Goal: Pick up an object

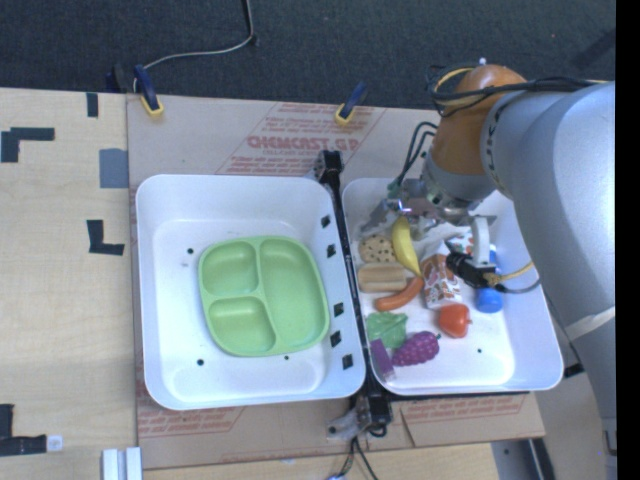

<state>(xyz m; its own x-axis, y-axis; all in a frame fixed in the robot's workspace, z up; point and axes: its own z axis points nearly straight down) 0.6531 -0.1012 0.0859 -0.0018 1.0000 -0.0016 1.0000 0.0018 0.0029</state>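
My gripper (pixel 402 210) is low over the far part of the right bin (pixel 530 363), under the orange band of the arm (pixel 468 128). Right below it lies a yellow banana (pixel 405 249), its top end at the gripper; whether they touch is unclear. Around the banana sit a tan cracker (pixel 375 249), a beige bun (pixel 377 276), an orange sausage (pixel 400 293) and a red-and-white packet (pixel 441 280). Further forward are a red tomato (pixel 453 319), a blue piece (pixel 488 301), a green leaf (pixel 387 325) and purple grapes (pixel 418 348).
The left bin (pixel 160 218) holds a green divided plate (pixel 265 294). A black divider with clips (pixel 340 268) runs between the bins. The grey arm covers the right bin's far right side. Cardboard lies under both bins.
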